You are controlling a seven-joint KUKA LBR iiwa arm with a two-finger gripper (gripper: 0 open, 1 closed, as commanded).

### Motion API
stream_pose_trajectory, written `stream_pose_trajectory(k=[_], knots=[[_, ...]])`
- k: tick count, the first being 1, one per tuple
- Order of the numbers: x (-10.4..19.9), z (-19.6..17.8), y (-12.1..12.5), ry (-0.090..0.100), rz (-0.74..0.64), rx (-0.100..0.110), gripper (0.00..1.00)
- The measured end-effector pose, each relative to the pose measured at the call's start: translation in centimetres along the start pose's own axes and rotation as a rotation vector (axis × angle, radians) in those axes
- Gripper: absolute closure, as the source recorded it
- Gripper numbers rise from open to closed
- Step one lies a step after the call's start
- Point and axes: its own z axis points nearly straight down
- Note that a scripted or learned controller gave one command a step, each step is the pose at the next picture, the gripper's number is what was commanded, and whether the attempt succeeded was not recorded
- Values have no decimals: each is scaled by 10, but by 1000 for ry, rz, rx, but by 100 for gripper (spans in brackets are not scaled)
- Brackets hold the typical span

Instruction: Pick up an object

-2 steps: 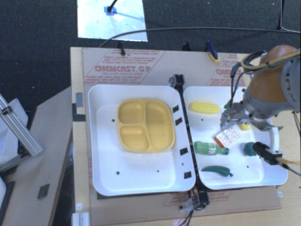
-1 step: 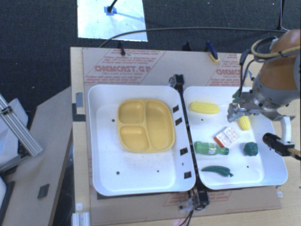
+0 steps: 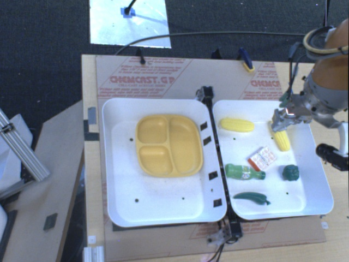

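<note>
gripper (image 3: 279, 122) just above corn cob (image 3: 282, 141), right bin (image 3: 322, 195)

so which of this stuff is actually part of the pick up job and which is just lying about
Job:
tool
corn cob under it
second corn cob
green bottle
red and white packet
broccoli
green pepper
right bin

Lying about:
yellow divided plate
left bin
blue clamp

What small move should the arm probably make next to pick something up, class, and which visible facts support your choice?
Probably a short descent straight down. The gripper hangs over the right bin, just above the upper end of the small corn cob, the nearest item. The other corn cob, the snack packet and the green bottle lie farther off.
</note>
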Motion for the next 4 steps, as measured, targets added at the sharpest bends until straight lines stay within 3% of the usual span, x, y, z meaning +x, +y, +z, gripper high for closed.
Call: stream_pose_trajectory(k=[4], knots=[[209,45,-36,3,-4,8,100]])
